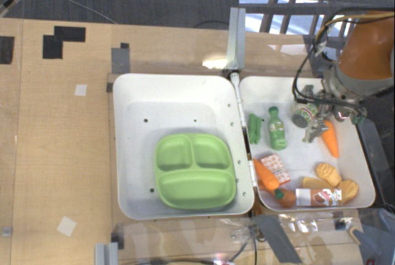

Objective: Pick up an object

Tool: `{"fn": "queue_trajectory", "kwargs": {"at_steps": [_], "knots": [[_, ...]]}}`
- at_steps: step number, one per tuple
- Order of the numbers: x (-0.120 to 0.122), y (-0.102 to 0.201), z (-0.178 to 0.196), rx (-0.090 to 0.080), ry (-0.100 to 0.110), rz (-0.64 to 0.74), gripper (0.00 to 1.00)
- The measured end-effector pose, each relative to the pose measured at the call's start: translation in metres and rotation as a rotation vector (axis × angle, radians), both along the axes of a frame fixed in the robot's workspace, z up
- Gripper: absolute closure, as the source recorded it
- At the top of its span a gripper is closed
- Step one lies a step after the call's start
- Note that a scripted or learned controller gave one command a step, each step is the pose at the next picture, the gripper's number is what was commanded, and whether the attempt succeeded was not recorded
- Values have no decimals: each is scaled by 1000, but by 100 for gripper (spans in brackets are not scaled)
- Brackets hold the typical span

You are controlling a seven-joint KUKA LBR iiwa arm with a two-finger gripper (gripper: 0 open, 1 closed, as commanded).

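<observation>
The right bin (365, 162) is crowded: a green bottle (276, 128), bean pod (254, 127), snack packet (274, 168) and pastries (328, 173). The gripper (316, 126) hangs beside the tapered orange carrot (331, 138) near the far right wall; whether its jaws are spread, I cannot tell

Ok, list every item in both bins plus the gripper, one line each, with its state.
green divided plate: flat, right side up, in the left bin.
green bottle: lying on its side in the right bin.
green pod: lying flat beside the bottle.
carrot: lying flat, next to the gripper.
orange packet: lying against the divider wall.
pastries: resting near the front right corner.
gripper: low over the right bin.
</observation>
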State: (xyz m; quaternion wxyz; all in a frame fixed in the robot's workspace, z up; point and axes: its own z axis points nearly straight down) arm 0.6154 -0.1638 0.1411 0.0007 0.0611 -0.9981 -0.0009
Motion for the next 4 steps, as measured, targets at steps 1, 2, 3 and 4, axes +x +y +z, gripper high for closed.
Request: {"fn": "queue_trajectory", "kwargs": {"at_steps": [1,2,3,4], "knots": [[-32,-42,-52,-5,-16,2,0],[-27,-39,-36,-5,-33,9,100],[-22,-34,134,-9,-26,48,100],[39,-41,154,-4,-15,154,100]]}}
